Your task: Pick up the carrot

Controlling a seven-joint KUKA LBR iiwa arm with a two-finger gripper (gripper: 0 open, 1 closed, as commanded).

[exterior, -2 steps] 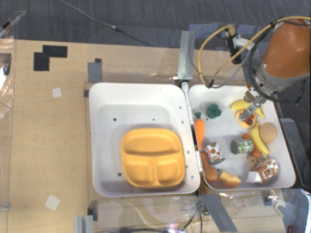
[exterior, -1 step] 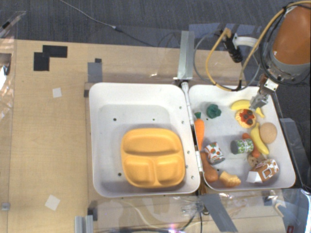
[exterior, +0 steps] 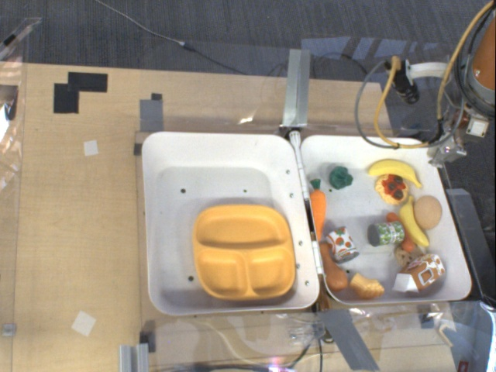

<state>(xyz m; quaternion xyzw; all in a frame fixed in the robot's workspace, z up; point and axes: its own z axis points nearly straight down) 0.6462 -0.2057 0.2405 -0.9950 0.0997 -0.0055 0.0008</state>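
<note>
A: Where is the carrot [exterior: 318, 210]?

B: In the right bin [exterior: 457, 242], lying lengthwise against the wall that bin shares with the left bin [exterior: 155, 208]. Its green top points toward the far rim. It is well to the left of the arm and nearer the camera than it.

A: And the pincer?

B: Only part of the arm [exterior: 474, 68] shows at the upper right corner, with yellow and black cables looping beside it. I cannot tell whether the pincer is spread or pressed together. Nothing is seen between its fingers.

A: What lies near the carrot?

B: A small printed can [exterior: 342, 244] just to its right, and a green broccoli piece [exterior: 340, 178] up near its leafy end. Below it a brownish sausage-like piece [exterior: 332, 268] and a tan lump [exterior: 366, 287] sit near the front rim.

A: Further toward the arm's side?

B: Two bananas [exterior: 394, 170], an egg [exterior: 427, 211], a grey-green can [exterior: 385, 233] on its side, and a small patterned carton [exterior: 422, 271].

A: The left bin?

B: It holds a yellow divided plate [exterior: 243, 249], far from the arm. Both bins rest on the tan worktop [exterior: 70, 231].
</note>
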